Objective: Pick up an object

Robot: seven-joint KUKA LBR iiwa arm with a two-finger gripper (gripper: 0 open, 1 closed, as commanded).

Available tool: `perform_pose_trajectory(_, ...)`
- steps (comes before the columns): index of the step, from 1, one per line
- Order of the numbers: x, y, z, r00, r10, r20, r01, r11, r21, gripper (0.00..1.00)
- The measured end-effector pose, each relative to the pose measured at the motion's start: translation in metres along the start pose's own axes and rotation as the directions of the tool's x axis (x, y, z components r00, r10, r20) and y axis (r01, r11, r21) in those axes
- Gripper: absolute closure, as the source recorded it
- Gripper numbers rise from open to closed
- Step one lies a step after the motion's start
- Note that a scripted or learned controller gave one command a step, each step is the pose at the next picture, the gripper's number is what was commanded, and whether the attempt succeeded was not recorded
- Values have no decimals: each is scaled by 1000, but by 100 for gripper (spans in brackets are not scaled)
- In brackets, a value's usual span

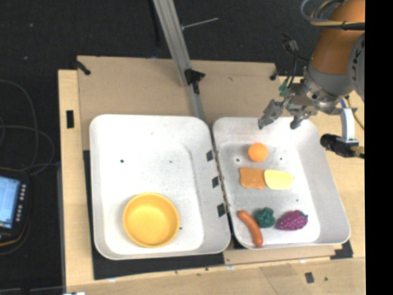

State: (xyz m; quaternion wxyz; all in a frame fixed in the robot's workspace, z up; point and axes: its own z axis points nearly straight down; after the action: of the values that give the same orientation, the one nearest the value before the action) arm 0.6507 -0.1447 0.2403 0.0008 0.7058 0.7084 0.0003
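Observation:
The right bin (pixel 319 165) holds several toy foods: an orange ball (pixel 258 152), a brown flat piece (pixel 252 178), a yellow piece (pixel 279 179) beside it, a red sausage (pixel 250 227), a dark green piece (pixel 265 217) and a purple grape bunch (pixel 291 220). My gripper (pixel 282 118) hangs over the far edge of the right bin, above and behind the orange ball. Its two fingers are spread apart, open, with nothing between them.
A yellow bowl (pixel 151 219) sits in the near part of the left bin (pixel 123 146). A slanted metal pole (pixel 178 48) rises from behind the bins' shared edge. A tablet (pixel 9 204) lies off the bench at the left.

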Motion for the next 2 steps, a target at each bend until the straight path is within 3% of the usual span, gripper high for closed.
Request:
perform_pose_trajectory(1,0,0,0,1000,0,1,0,1000,0,0)
perform_pose_trajectory(2,-1,-6,60,1000,4,1,-4,1000,5,0)
